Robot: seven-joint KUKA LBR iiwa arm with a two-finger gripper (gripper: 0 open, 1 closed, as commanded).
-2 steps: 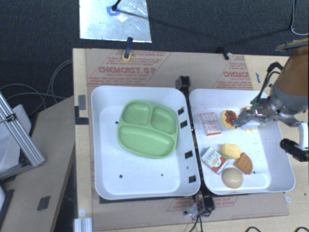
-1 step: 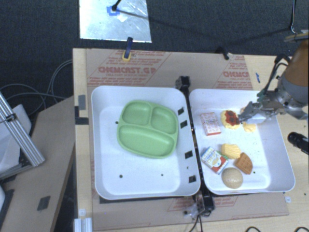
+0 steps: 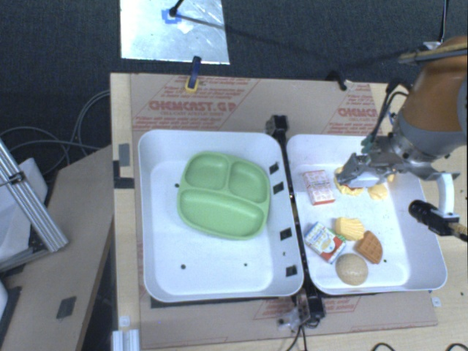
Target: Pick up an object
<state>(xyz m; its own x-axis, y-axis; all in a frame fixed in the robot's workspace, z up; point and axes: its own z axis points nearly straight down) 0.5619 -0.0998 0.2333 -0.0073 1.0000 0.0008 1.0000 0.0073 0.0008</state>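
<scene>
- My gripper hangs over the far middle of the right bin, reaching in from the right; whether it is released or clenched I cannot tell.
- Open room: the right bin's far left corner and its near right floor are bare white; the bin's far rim lies just beyond my wrist.
- Yellow object: directly under and beside my gripper, partly covered by it, its shape hard to make out.
- Red-and-white packet: flat, just left of my gripper, near the divide between the bins.
- Near cluster, well apart from my gripper: a blue-and-red packet, a yellow corn-like piece, a brown waffle-like piece and a round tan bun, packed close together.
- Left bin: holds a green divided plate, lying flat near its centre.
- My arm's grey-and-orange body is cut off at the right edge.
</scene>
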